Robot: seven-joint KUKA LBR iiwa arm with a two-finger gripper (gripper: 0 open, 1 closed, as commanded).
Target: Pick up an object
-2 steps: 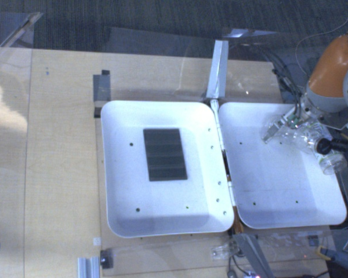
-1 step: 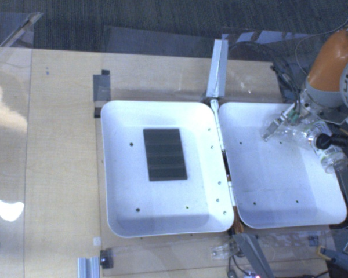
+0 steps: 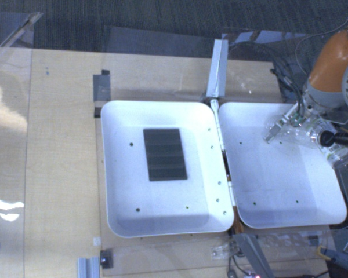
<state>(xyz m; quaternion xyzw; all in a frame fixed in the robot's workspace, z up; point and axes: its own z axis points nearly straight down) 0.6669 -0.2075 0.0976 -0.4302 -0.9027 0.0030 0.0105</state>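
Camera view shows a dark slab [image 3: 165, 154] lying flat in the left bin [image 3: 119, 213]. The hand [image 3: 274, 133] hangs over the right bin [image 3: 290, 213], well apart from the slab; whether it is wide or narrow cannot be told.

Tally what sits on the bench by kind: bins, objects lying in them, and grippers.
White bins: 2, the left bin and the right bin
Dark ribbed rectangular blocks: 1, the block lying flat in the left bin
Grippers: 1, the gripper over the right bin's upper area
Total: 4
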